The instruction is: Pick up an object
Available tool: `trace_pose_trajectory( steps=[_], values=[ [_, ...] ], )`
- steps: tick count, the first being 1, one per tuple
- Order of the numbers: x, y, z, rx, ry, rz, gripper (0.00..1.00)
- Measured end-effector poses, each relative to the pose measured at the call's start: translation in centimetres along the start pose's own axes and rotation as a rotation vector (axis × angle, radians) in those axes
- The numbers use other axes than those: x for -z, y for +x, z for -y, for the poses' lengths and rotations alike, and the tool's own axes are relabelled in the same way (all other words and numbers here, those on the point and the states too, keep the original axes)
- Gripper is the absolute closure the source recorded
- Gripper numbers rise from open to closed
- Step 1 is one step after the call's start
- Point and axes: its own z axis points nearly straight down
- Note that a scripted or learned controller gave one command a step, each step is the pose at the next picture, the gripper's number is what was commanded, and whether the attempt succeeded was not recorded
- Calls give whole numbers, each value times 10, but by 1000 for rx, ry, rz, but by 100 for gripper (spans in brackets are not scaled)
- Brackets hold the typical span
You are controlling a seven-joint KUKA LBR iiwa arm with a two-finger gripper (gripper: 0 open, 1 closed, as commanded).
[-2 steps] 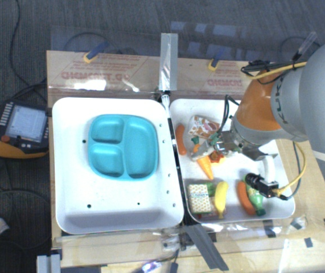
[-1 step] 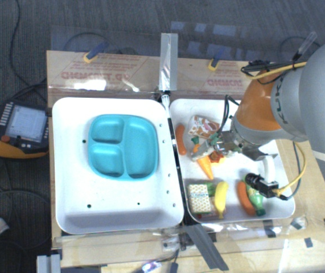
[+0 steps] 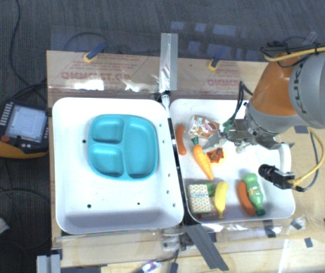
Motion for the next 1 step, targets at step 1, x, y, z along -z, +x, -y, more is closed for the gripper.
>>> trace_pose_trajectory(
  steps=[1],
  values=[
    [-73, 11, 7, 3, -13, 3, 0]
  ],
)
